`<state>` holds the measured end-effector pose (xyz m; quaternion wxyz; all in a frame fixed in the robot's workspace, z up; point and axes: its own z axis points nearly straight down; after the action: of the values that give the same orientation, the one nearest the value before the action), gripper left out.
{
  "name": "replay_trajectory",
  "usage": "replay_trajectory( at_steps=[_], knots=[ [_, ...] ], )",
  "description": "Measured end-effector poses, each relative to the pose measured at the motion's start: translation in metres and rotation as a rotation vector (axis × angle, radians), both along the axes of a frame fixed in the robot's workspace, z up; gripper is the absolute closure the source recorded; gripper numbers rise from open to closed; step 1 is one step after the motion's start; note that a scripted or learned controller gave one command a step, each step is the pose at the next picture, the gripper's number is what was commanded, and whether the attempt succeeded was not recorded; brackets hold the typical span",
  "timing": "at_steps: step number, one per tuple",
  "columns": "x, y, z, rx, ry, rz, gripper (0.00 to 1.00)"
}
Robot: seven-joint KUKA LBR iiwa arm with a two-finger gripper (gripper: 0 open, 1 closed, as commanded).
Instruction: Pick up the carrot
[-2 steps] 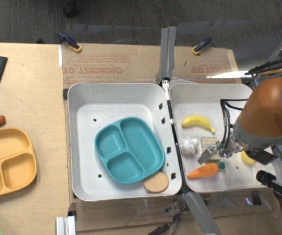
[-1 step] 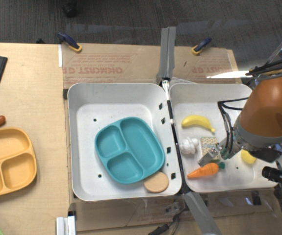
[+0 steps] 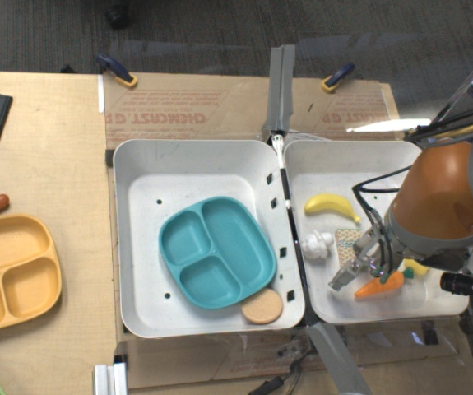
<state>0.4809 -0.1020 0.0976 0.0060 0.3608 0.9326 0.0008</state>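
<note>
The orange carrot (image 3: 382, 285) lies on the floor of the right bin (image 3: 433, 307), near its front wall, its thin tip pointing left. My gripper (image 3: 354, 279) hangs low just left of and over the carrot. It is open, with one silver finger (image 3: 340, 279) slanting down to the left and the carrot's tip close beside the other. Nothing sits between the fingers. The grey and orange wrist (image 3: 438, 200) hides the bin's right part.
In the right bin are a banana (image 3: 332, 206), a white crumpled object (image 3: 317, 245), a small patterned packet (image 3: 347, 240) and a yellow-green bit (image 3: 415, 269). The left bin (image 3: 137, 220) holds a teal divided plate (image 3: 215, 252) and a tan disc (image 3: 262, 307). An orange tray (image 3: 10, 274) lies far left.
</note>
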Motion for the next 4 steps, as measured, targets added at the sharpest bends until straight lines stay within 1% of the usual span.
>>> replay_trajectory(
  at_steps=[1, 2, 3, 4],
  knots=[
    [0.002, -0.070, 0.001, -0.004, -0.007, -0.028, 0.00],
    [0.003, -0.117, 0.001, -0.007, -0.006, 0.296, 0.00],
    [0.008, -0.085, 0.001, -0.003, -0.007, -0.075, 0.00],
    [-0.002, -0.078, 0.050, -0.002, 0.008, 0.561, 0.00]
  ],
)
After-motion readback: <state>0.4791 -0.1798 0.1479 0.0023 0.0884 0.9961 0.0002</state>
